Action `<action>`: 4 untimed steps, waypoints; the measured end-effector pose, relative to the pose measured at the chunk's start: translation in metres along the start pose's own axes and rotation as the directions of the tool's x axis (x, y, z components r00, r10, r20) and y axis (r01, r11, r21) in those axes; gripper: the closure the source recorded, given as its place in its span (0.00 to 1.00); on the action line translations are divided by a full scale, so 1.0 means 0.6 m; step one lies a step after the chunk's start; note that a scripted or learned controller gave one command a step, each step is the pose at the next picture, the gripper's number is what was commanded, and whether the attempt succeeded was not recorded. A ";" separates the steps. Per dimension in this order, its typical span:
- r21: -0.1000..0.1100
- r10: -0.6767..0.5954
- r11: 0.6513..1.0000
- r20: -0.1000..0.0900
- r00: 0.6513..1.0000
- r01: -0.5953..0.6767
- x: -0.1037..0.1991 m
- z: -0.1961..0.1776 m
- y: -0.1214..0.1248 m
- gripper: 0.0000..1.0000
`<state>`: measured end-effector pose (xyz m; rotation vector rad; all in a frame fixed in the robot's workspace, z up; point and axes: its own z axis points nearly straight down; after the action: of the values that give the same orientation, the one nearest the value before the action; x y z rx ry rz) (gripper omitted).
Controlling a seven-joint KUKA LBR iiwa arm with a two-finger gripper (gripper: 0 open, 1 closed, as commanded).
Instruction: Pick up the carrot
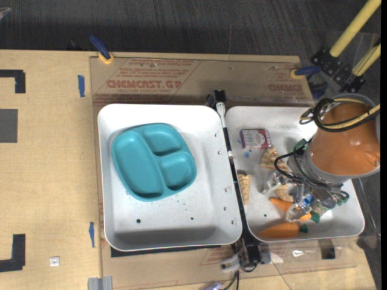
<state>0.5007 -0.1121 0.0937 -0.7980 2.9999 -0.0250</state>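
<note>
reaching in from the right over the right bin, with the grey arm and its orange band low above the clutter. gripper down among the items near the bin's front, wrapped in cables; cannot tell whether released or clenched, too tangled and small to read. carrot lying flat along the front wall of the right bin, long axis running left to right, green tip toward the right, just in front of and below the gripper; no clear contact to be seen between them. another small orange piece just left of the gripper. farther back in the same bin, a small pink-and-white packet, with a tan lumpy item near it. a pale elongated item resting by the bin's left wall. in the left bin, a teal divided plate sitting toward the back-left, three compartments facing up.
</note>
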 end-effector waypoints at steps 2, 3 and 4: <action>-0.008 -0.333 0.943 0.007 0.943 0.333 -0.005 0.001 0.016 0.00; -0.011 -0.502 0.865 0.008 0.865 0.502 0.000 0.002 0.019 0.00; -0.007 -0.500 0.866 0.010 0.866 0.500 -0.004 -0.017 0.018 1.00</action>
<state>0.4971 -0.1012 0.1038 -1.5472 2.6914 -0.0212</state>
